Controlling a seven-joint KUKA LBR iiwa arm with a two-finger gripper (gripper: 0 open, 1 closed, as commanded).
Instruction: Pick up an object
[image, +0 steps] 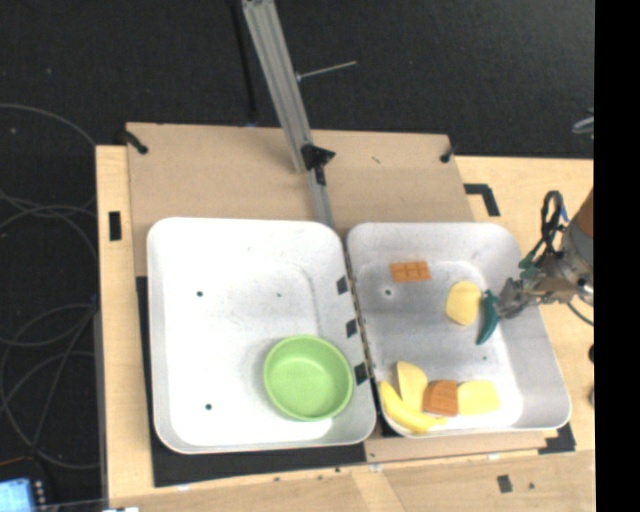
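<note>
My gripper (503, 299) reaches in from the right over the right bin (530, 370), near its right wall. A small curved teal object (486, 320) hangs down from its fingertips, pinched between them. Just left of it a round yellow object (462, 303) lies on the bin floor, close to the teal piece. An orange ridged block (409, 271) lies further back. At the bin's front sit a yellow banana-like piece (403, 400), a brown-orange block (440, 398) and a yellow block (479, 396).
A green bowl (307, 376) stands at the front right of the left bin (200, 270). A grey metal pole (285, 90) slants up from between the bins at the back. The tan bench (250, 170) surrounds both bins.
</note>
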